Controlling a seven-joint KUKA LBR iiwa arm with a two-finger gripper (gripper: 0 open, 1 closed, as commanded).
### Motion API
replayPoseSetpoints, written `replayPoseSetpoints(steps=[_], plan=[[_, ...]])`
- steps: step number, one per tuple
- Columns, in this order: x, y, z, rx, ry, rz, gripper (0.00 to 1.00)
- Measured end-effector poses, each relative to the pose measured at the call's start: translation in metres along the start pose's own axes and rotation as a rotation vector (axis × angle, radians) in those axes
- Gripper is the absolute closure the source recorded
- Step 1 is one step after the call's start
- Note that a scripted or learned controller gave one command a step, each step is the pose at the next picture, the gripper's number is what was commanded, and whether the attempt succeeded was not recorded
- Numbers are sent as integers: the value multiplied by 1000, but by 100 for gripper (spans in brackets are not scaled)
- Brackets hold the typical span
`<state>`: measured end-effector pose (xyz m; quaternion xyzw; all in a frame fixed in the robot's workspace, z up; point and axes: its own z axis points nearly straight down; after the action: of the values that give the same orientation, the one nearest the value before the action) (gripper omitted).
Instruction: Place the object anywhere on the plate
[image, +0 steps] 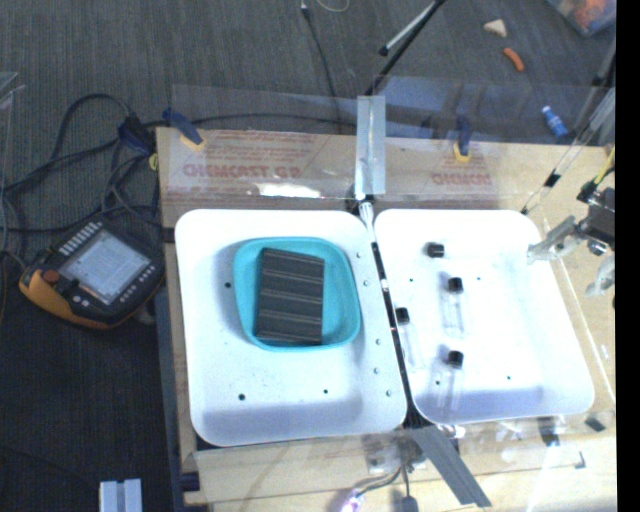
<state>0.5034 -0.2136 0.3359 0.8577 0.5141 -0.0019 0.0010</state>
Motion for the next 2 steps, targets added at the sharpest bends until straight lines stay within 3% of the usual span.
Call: replayPoseSetpoints(steps=[1,2], plan=[[0,0,0,0,0,0,0],[-12,-15,-45,0,1,129,0]])
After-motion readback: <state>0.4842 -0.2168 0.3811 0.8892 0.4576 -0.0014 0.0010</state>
